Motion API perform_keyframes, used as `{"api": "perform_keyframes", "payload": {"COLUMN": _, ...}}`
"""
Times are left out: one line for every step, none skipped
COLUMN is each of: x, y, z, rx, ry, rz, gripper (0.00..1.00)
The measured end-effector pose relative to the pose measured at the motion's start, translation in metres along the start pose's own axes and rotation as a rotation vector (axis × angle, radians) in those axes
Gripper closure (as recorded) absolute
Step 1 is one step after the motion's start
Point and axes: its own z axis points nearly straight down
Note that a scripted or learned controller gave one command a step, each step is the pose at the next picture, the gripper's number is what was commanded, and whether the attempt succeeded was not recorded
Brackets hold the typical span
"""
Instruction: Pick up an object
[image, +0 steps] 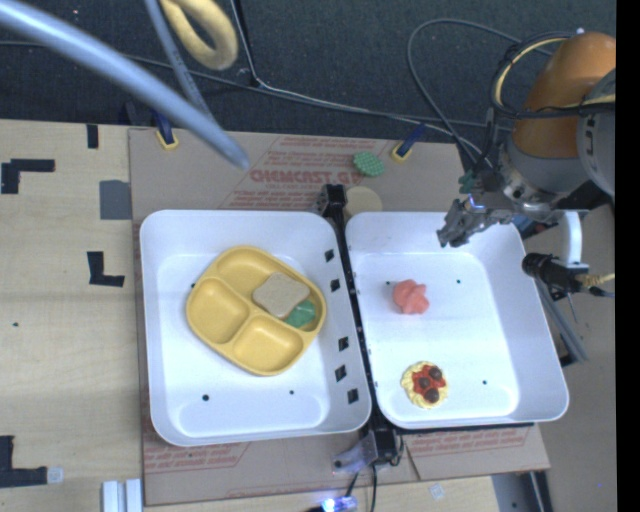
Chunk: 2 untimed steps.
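The gripper (455, 228) hangs over the far edge of the right bin (500, 405), its state impossible to tell. A pink object (409, 296) lies mid-bin, perhaps a toy; a small pizza (424, 383) sits nearer the near edge.

**What the view leaves unclear**

The hand (455, 228) hangs over the far rim of the right bin (500, 400), too small and dark to tell how its fingers stand. The arm (565, 90) above it is cut off by the top edge. In the yellow tray (225, 310), a tan slice (280, 293) covers part of a green piece (304, 316). Beyond the bin's far rim, a small green thing (368, 161) on the worktop is too small to name
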Motion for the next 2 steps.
{"api": "perform_keyframes", "payload": {"x": 0.054, "y": -0.018, "z": 0.01, "rx": 0.002, "ry": -0.001, "rz": 0.003, "gripper": 1.0}}
{"api": "perform_keyframes", "payload": {"x": 0.111, "y": -0.026, "z": 0.02, "rx": 0.002, "ry": 0.0, "rz": 0.001, "gripper": 1.0}}
